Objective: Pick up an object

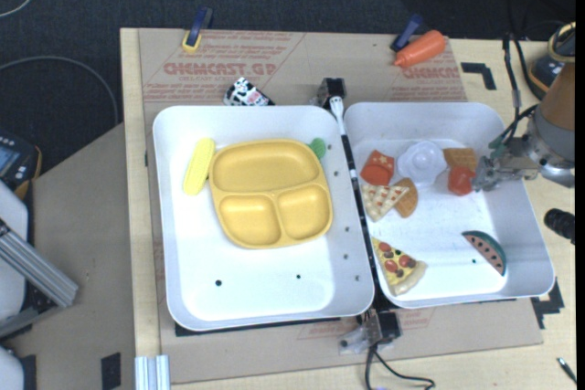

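My pincer (486,169) hangs over the right bin (512,224), near its three o'clock wall, and I cannot tell how its tips stand: they blur into one grey shape. Just beside it at nine o'clock lies a small red piece (460,182); whether the two touch I cannot make out. Above that piece, toward twelve o'clock, sits an orange-brown block (460,157), and next to it at nine o'clock a clear round lid (422,158).

Further toward the bin's nine o'clock side is a red toy (377,167), with a toast-like wedge (390,198) just under it at six o'clock. A pizza slice (398,265) lies near the bin's seven o'clock corner, and a watermelon slice (485,250) near its five o'clock corner, well apart from my pincer.

The left bin (238,297) carries a yellow divided tray (270,192) in its upper middle. A yellow corn cob (197,165) lies along the tray at nine o'clock, and a small green thing (317,147) peeks out at the tray's two o'clock corner.

On the table (137,196), beyond the bins at twelve o'clock, rest an orange carrot (420,48) and a black-and-white toy (245,93).
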Robot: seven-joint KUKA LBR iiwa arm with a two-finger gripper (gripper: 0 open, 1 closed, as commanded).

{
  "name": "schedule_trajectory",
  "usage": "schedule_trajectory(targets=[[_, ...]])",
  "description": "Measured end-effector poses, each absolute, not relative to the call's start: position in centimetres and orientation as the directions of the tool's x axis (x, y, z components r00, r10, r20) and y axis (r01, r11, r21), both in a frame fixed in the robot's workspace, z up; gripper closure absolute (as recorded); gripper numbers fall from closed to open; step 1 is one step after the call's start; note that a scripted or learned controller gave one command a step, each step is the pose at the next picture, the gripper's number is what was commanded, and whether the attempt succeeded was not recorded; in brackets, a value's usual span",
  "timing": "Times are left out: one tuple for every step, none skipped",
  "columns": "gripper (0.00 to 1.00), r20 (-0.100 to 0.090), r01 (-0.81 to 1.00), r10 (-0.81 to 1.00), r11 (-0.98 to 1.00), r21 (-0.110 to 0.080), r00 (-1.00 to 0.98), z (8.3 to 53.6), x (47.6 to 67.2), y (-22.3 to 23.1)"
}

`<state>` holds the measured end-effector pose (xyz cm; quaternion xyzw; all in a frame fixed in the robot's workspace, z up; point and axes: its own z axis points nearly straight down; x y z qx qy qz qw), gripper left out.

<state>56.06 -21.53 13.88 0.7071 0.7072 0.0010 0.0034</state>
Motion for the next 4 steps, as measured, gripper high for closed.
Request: schedule_trajectory(targets=[[1.0, -0.004, 1.0, 1.0, 0.001, 0.007, -0.001, 18.8, 57.0, -22.0], [1.0, -0.004, 1.0, 1.0, 0.002, 0.007, -0.001, 22.8, 57.1, -22.1], [1.0, 0.003, 1.0, 1.0, 0.005, -0.003, -0.005, 21.9, 56.2, -17.1], [1.0, 0.004, 1.0, 1.0, 0.007, -0.002, -0.007, 23.2, 56.0, -11.3]])
